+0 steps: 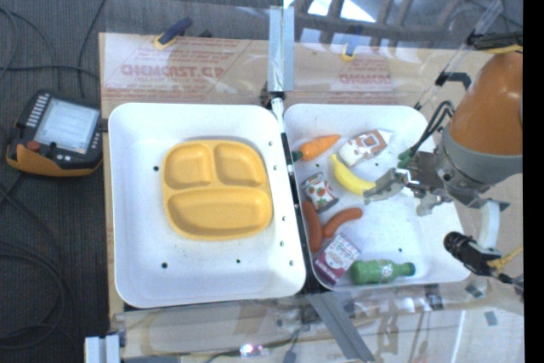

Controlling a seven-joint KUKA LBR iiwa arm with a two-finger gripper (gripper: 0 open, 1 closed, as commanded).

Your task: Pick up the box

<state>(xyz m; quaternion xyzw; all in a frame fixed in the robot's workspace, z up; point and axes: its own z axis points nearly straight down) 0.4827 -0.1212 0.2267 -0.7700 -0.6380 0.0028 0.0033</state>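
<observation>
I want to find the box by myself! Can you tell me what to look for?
Look in the right bin, the one full of toy food. Near its back edge, just behind the banana and right of the carrot, lies the box. It is white with a brownish-red picture, the only flat-sided carton there.

One camera sits high above the bench [119,64] and looks down at a slant. It is far enough away to see both white bins whole, with dark floor beyond the bench. The left bin [136,268] fills the middle of the picture, and the yellow tray [218,188] in it is a good landmark. The right bin [408,119] lies just to the right of the tray's bin. The robot arm [484,123] comes in further right of that. A hand controller [53,134] lies on the floor, left of the tray.
</observation>
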